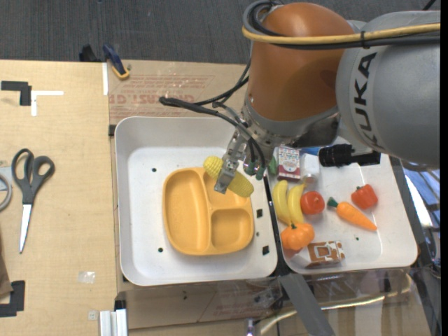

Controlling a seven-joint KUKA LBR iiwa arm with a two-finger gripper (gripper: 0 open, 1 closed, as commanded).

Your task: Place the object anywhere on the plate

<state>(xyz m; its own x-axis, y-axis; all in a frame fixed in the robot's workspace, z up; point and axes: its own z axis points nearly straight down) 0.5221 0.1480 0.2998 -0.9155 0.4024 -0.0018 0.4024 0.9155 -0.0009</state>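
A yellow corn cob (pixel 242 185) hangs over the upper right rim of the orange divided plate (pixel 185 212), which lies in the left white bin (pixel 136 201). My gripper (pixel 227 176) reaches down from the right and is shut on the corn. One grey finger (pixel 225 178) crosses the cob's middle, so the cob's ends show on either side of it. The other finger is partly hidden behind the cob. Whether the corn touches the plate rim is not clear.
The right bin (pixel 392 247) holds bananas (pixel 283 201), a tomato (pixel 312 202), a carrot (pixel 353 215), a red pepper (pixel 364 197), an orange fruit (pixel 296 235), a small box (pixel 325 253) and a carton (pixel 287 161). Scissors (pixel 28 180) lie on the bench at far left.
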